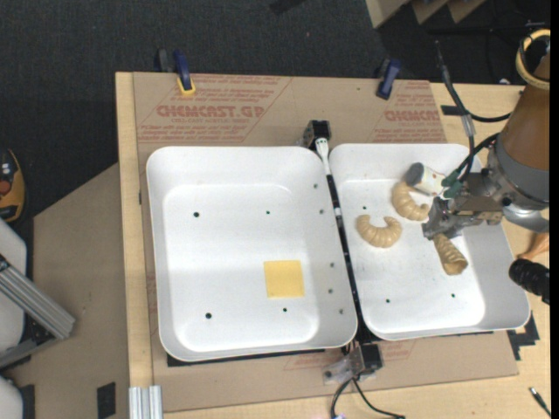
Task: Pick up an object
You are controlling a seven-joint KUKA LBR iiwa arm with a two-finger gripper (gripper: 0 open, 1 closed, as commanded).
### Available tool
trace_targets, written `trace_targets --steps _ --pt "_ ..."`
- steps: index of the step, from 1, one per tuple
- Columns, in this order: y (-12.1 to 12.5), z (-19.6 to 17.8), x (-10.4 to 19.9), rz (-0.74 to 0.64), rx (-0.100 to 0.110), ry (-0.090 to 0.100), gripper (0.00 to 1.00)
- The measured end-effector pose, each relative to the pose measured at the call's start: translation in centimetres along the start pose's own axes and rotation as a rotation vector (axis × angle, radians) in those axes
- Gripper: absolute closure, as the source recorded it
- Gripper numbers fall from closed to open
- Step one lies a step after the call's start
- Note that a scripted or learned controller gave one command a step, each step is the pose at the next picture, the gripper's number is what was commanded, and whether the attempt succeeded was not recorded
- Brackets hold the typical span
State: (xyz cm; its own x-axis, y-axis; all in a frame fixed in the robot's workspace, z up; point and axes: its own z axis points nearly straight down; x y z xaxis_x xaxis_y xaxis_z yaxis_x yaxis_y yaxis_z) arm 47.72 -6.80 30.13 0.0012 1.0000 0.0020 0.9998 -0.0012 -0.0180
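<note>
The grey arm with its orange band (531,138) reaches in from the right over the right shallow white plastic bin (393,308); its dark metal tool (444,225) hangs low above the bin's middle right, and whether it is open or closed I cannot tell, since the fingers are lost in the dark hardware; no object can be seen between them; just below the tool, touching or nearly touching it, lies a tan ridged croissant-shaped toy (452,255), tilted on the bin floor; a second pale tan curled croissant toy (379,231) lies to the left of the tool, near the bin's centre; a third tan curled pastry toy (407,202) sits just above and left of the tool; beside that one, nearer the far rim, rests a small white and grey cylinder-like object (423,177); the left shallow white plastic bin (175,173) holds a flat yellow square tile (284,279) toward its near middle; both bins sit side by side on a brown paper-covered board on the tabletop (262,103)
</note>
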Motion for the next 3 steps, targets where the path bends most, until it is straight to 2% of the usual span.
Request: trace_targets --steps 1,2,3 --pt "0.2 7.0 -2.4 0.002 -0.008 -0.001 1.0" --pt "0.3 10.8 -2.9 0.0 -0.012 0.0 1.0" --pt "3.5 11.7 4.2 -0.007 -0.02 -0.003 1.0"
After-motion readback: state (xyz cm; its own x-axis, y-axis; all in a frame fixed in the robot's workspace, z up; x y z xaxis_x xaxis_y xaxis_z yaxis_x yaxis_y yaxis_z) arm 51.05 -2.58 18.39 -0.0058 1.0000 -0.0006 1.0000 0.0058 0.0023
